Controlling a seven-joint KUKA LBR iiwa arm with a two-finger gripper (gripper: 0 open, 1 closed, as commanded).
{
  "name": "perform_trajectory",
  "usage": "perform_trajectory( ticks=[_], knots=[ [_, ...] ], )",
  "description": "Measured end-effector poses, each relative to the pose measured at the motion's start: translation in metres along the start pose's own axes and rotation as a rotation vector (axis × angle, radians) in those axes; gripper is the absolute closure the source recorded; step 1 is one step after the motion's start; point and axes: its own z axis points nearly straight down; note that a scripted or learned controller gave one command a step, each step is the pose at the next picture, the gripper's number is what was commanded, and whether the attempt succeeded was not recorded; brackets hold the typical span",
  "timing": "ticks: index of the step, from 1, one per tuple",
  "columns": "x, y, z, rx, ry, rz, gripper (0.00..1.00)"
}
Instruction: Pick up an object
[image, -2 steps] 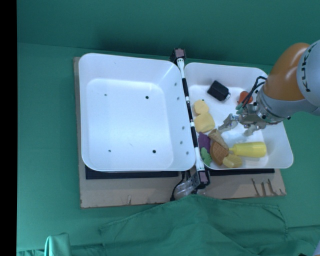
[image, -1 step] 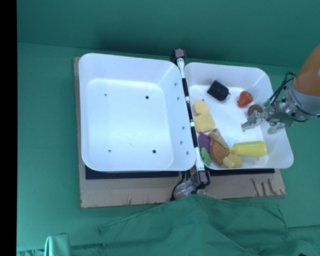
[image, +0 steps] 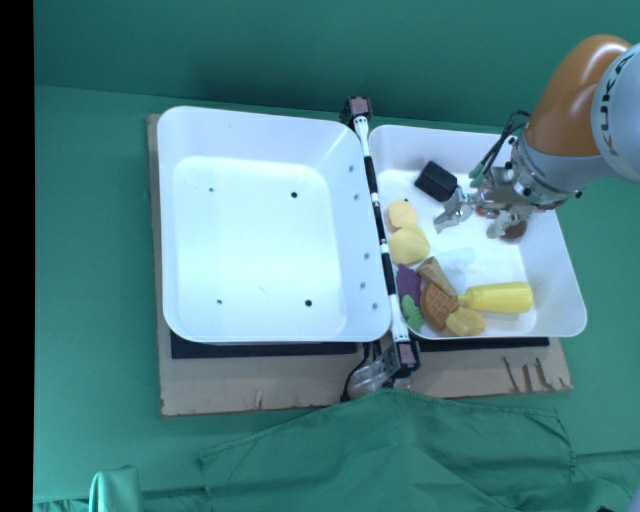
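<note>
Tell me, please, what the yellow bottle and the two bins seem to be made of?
The yellow bottle looks like smooth, slightly glossy plastic, probably a toy: uniform colour, soft highlights. The left bin and right bin look like thin moulded white plastic with rounded, shiny rims.

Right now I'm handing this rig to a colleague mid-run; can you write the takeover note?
Gripper: over the upper part of the right bin, nothing seen between its fingers.
Objects, all in the right bin: black block near the top, close to the gripper; two yellow pieces along the left wall; waffle cone and yellow bottle toward the bottom.
Left bin: no objects placed there.
Done: arm is in position above the objects.
Left: close on one object and lift it.
</note>
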Motion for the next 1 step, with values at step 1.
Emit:
perform_trajectory(
  ticks=[1],
  knots=[
    [0.0299,-0.0540,0.0000,0.009,0.002,0.007,0.00]
  ],
)
